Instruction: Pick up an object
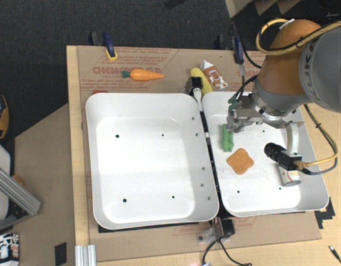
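Poised over the upper left part of the right bin (309, 201), the end effector (234, 123) hangs just above the top end of a green stick-shaped piece (228, 138); whether anything is clamped there cannot be told from this slanted look down. The green piece lies upright in the frame, near the wall shared with the left bin (98, 148). Just below and right of it sits an orange, cracker-like piece (240, 161), close but seemingly not touching.

Both look like small toy foods: probably light, stiff plastic or foam, somewhat smooth. The green one is narrow, so a hold across its short width near the middle seems best; a grip at the tip could let it swing or slip. The orange one is flat and low, likely harder to pinch off the bin floor.

Reaching in from the right of the frame, the arm bends its orange band (284, 49) over the bin's upper edge, wrist pointing down and left. On the tabletop (76, 204) above the bins lies a toy carrot (144, 75).
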`<state>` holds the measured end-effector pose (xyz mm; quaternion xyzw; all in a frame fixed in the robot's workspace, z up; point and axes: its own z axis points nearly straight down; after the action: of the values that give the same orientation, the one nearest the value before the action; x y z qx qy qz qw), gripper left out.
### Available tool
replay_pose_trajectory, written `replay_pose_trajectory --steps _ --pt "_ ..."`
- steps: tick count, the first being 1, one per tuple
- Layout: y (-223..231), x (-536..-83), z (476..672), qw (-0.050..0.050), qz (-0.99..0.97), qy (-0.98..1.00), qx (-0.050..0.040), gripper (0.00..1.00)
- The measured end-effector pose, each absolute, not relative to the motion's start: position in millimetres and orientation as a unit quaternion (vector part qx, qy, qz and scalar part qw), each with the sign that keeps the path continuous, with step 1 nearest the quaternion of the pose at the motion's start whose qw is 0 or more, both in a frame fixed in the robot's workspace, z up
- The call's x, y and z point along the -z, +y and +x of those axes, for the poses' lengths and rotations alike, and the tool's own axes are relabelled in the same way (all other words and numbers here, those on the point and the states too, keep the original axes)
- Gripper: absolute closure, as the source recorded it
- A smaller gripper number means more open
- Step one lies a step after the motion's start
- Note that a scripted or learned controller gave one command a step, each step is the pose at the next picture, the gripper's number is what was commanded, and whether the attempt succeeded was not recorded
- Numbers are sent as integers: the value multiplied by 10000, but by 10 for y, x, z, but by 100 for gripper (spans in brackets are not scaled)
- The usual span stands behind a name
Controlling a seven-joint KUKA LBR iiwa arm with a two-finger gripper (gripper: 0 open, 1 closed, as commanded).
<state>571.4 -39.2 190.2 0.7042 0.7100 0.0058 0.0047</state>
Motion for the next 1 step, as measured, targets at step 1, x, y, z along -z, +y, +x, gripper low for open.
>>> replay_pose_trajectory --steps 1 --pt "348 -2841 6266 45 7036 7106 -68 100"
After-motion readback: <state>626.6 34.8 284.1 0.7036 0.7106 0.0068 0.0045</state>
